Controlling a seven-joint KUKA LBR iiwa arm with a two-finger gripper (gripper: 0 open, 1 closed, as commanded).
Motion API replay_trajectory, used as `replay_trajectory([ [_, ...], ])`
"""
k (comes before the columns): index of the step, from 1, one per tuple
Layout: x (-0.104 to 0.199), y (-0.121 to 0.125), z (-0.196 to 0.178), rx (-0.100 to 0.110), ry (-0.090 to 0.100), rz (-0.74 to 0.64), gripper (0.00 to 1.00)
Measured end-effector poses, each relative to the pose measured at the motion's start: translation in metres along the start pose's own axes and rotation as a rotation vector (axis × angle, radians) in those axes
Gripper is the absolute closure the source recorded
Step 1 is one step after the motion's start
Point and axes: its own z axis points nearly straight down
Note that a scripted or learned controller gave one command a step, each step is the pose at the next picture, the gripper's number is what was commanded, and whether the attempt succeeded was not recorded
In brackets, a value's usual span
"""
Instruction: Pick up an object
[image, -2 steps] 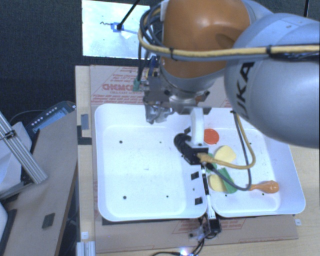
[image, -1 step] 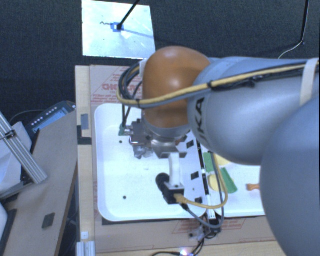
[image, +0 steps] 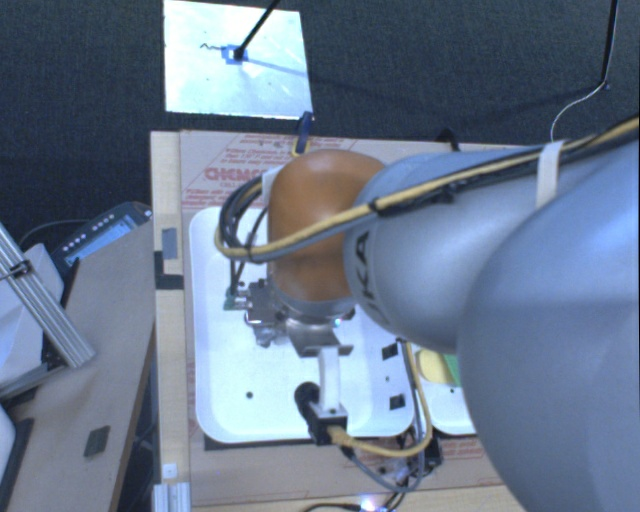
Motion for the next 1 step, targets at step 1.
replay_trajectory([
  [1,0.0001,0.0021,-0.1950,-0.025,0.012,-0.003,1.00],
])
